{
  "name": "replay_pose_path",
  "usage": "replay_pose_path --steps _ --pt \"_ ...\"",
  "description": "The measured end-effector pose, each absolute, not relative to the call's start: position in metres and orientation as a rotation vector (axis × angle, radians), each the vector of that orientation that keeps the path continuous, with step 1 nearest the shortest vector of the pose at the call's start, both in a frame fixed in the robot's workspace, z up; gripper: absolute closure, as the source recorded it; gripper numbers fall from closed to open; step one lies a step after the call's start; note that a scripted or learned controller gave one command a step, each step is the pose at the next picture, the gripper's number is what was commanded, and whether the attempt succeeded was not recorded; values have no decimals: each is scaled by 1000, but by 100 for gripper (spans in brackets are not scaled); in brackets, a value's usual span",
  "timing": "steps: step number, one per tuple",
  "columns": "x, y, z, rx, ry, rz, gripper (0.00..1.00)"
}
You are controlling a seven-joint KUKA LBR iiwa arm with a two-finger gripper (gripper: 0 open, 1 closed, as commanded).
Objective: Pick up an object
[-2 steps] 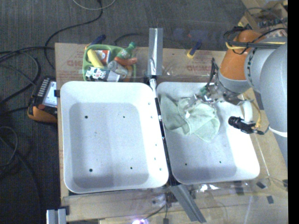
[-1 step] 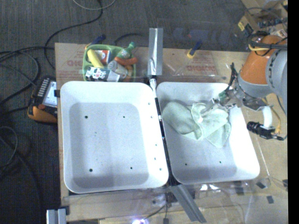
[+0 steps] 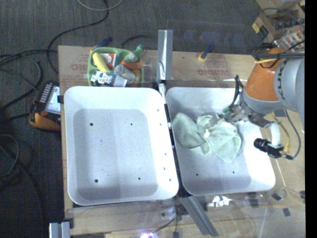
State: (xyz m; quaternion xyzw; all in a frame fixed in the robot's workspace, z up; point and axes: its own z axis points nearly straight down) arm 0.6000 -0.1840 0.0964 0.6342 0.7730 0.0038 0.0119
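Crumpled cloth [image 3: 208, 136] lies seemingly touching the claw [image 3: 229, 115].

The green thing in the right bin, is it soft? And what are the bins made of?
The green thing looks like soft cloth, maybe a towel: it is crumpled into loose folds with a dull, fuzzy surface. The right bin and the left bin look like smooth, hard white plastic with rounded moulded corners, though that is a guess.

Arm [image 3: 292, 86]: grey cylindrical casing | wrist band [image 3: 262, 86]: orange, rounded | gripper [image 3: 233, 114]: small, dark metal parts | cables: thin black leads along the wrist | black fitting on a white bracket
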Motion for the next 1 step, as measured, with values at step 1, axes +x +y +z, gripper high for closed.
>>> replay_pose_path --steps 1 --pt "629 -132 96 1811 2538 9 0"
